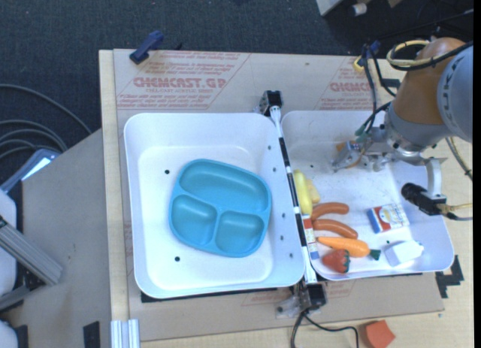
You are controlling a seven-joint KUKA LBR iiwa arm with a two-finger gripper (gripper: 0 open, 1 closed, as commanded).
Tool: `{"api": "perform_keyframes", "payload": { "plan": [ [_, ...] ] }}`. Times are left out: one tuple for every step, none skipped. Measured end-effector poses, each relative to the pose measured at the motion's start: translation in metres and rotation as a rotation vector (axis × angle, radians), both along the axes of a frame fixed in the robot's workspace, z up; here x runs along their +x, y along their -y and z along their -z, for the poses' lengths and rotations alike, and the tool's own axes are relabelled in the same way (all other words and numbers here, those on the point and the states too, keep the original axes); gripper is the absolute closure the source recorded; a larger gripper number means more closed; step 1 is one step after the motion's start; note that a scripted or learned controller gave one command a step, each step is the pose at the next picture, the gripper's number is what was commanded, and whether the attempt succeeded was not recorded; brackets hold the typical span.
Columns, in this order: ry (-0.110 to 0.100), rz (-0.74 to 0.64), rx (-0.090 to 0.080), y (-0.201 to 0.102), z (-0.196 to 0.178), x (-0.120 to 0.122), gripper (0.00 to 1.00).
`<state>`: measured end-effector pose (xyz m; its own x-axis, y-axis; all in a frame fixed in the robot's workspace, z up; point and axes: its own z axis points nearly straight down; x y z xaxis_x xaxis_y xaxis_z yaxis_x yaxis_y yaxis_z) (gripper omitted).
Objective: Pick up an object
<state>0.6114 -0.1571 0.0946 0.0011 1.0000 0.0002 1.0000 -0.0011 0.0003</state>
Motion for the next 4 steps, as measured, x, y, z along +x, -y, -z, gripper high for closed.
{"api": "perform_keyframes", "payload": {
  "plan": [
    [0.001,0.001,0.000,0.000,-0.010,0.000,1.00],
    [0.001,0.001,0.000,0.000,-0.010,0.000,0.00],
    [0.002,0.001,0.000,0.000,-0.020,0.001,1.00],
    [0.002,0.001,0.000,0.000,-0.020,0.001,0.00]
  ]
}}
